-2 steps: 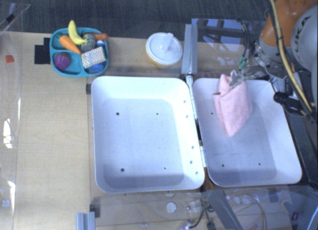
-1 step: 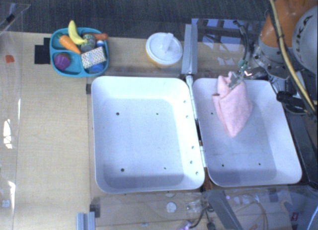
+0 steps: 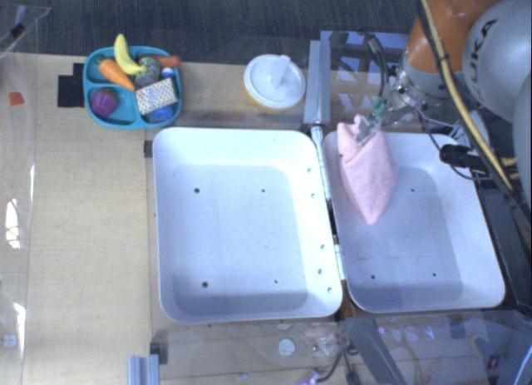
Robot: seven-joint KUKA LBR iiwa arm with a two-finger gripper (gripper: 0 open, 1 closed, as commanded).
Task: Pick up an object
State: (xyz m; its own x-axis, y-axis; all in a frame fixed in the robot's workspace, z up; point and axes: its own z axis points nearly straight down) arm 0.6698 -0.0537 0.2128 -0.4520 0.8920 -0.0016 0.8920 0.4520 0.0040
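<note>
We look down at a bench (image 3: 75, 234) with two white bins side by side. The left bin (image 3: 241, 225) sits in the middle of the view. The right bin (image 3: 424, 242) sits just beside it, and its far right side is partly hidden behind the arm and some black cables.

The arm (image 3: 474, 34) comes in from the top right. We see its orange band and a big grey part, but the edge of the view cuts most of it off. The gripper (image 3: 371, 123) is small and hard to make out, with wires and metal bits around it. Its fingers pinch the top corner of a pink cloth (image 3: 368, 171). The cloth hangs down from that pinched corner over the back left part of the right bin. It gets wide in the middle and then narrows to a point at the bottom. We cannot tell if the low tip of the cloth touches the bin floor or floats just above it.

Behind the left bin there is a white round lid (image 3: 274, 81) on something yellow. Further left there is a blue tray (image 3: 133, 86) with toy food in it, like a banana (image 3: 125, 56) and a carrot (image 3: 115, 73). The other small things in the tray are too tiny for us to name.
</note>
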